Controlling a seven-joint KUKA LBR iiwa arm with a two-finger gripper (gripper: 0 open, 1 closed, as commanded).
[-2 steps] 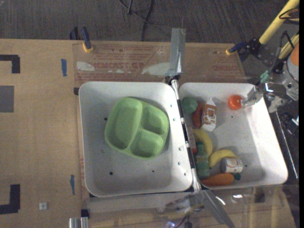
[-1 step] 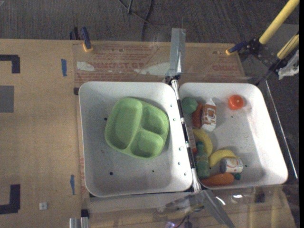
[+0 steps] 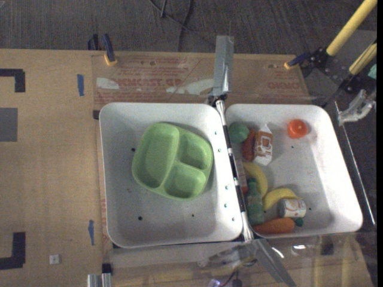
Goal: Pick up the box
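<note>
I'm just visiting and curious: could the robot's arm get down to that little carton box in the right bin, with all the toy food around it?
Probably yes. The box lies with its top face uncovered. A carrot-like piece presses against its left side and a banana sits just below, so closing fingers there looks tight, but its right side faces bare bin floor.

A small part of the robot's gripper (image 3: 357,107) shows at the frame's right edge, upper half, pale metal, too little visible to tell its finger state
</note>
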